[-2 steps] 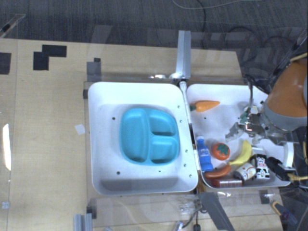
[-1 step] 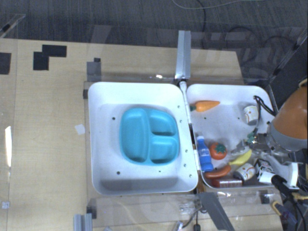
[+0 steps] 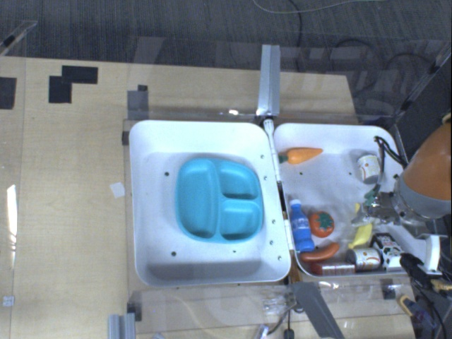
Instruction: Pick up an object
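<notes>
I see the arm [image 3: 429,171] entering from the right, orange band uppermost. Its gripper [image 3: 376,207] points down-left, low over the bench.

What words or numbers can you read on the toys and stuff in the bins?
None can be read.
Blue bottle: a pale label band, too blurred to read.
Can at the right bin's front edge: patterned label, too small to read.
Small white cup: a mark on its side, too blurred to read.
Carrot, tomato, sausage, blue divided plate: no lettering visible.
</notes>
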You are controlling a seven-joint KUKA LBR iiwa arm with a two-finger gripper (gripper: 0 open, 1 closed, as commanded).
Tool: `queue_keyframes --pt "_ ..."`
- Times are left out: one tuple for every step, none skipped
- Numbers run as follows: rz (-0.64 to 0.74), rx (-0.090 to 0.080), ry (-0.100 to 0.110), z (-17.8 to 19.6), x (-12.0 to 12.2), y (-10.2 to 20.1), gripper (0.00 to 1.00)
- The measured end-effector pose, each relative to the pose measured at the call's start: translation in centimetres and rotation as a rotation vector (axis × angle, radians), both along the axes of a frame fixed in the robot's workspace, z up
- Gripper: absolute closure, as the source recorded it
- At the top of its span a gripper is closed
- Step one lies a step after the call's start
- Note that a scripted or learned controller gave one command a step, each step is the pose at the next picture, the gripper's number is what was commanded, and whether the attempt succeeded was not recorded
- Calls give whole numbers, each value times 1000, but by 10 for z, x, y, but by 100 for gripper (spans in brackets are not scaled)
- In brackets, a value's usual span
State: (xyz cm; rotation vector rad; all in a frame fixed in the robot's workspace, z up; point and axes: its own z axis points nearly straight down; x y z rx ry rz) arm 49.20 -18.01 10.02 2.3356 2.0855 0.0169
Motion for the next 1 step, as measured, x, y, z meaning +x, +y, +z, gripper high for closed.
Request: queue_keyframes --pt "95 0 13 91 37 75 100"
